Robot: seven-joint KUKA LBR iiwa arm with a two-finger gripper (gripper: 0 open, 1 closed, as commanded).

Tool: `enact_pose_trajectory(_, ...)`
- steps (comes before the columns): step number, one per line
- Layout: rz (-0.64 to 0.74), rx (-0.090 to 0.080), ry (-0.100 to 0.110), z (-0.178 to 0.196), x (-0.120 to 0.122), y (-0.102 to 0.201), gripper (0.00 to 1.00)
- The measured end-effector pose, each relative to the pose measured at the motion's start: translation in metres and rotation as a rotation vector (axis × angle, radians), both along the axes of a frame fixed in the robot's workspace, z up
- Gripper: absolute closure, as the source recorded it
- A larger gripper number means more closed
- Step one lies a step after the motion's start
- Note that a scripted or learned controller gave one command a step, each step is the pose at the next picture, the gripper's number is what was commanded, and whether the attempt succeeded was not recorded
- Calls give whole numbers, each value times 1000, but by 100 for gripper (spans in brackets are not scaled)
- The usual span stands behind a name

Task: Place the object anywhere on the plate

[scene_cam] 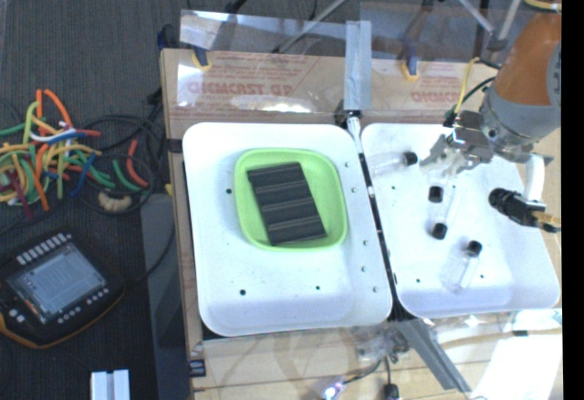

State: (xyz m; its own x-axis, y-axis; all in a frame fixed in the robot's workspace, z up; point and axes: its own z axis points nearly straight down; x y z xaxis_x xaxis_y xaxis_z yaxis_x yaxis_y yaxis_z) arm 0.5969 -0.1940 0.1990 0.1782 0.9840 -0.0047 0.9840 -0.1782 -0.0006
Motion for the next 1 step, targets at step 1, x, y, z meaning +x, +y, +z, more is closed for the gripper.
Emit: enact_pose_trajectory(1, 0, 0, -1, 0, 0, 0, 0)
